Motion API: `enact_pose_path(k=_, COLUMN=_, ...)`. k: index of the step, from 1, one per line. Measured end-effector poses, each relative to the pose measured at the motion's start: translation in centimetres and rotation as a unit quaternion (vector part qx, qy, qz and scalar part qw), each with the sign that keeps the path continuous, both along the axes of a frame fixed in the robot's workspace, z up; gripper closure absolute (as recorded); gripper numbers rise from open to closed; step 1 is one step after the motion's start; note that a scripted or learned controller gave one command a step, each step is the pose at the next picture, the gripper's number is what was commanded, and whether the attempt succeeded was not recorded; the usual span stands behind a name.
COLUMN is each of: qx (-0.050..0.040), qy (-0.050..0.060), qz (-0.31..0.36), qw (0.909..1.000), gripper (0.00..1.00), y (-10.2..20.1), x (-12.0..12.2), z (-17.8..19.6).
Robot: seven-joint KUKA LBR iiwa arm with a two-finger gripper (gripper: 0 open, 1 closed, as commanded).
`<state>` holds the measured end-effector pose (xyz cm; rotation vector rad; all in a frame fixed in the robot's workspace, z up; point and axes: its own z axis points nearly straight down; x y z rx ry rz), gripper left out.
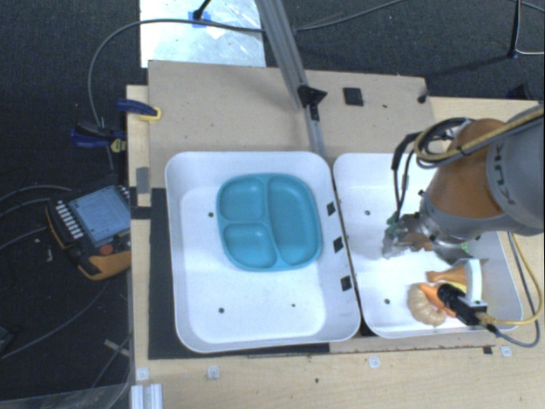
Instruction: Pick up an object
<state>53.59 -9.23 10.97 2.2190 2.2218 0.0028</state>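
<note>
Plate in left bin

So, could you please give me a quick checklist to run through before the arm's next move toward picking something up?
1. Target in view: ok. Orange and tan objects lie in the near right corner of the right bin.
2. Gripper over the correct bin: ok, it is over the right bin.
3. Gripper lined up with the objects: not ok; it sits to their left, apart from them.
4. Finger opening: cannot tell; too blurred.
5. Object already held: cannot tell; nothing visible at the gripper.
6. Blue divided plate out of the way: ok, it sits in the left bin.
</note>
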Motion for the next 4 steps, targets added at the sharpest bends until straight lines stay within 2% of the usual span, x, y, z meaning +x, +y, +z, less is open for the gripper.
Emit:
enact_pose_path(k=2, qx=-0.0009, qy=-0.003, qz=0.002, qw=1.0000, gripper=1.00, y=-0.9, x=1.1, z=12.5)
enact_pose_path(k=3, qx=-0.0002, qy=0.000, qz=0.002, qw=1.0000, gripper=1.00, y=-0.8, x=1.2, z=12.6)
enact_pose_path(k=4, qx=0.0009, qy=0.000, qz=0.004, qw=1.0000, gripper=1.00, y=4.1, x=0.6, z=13.4)
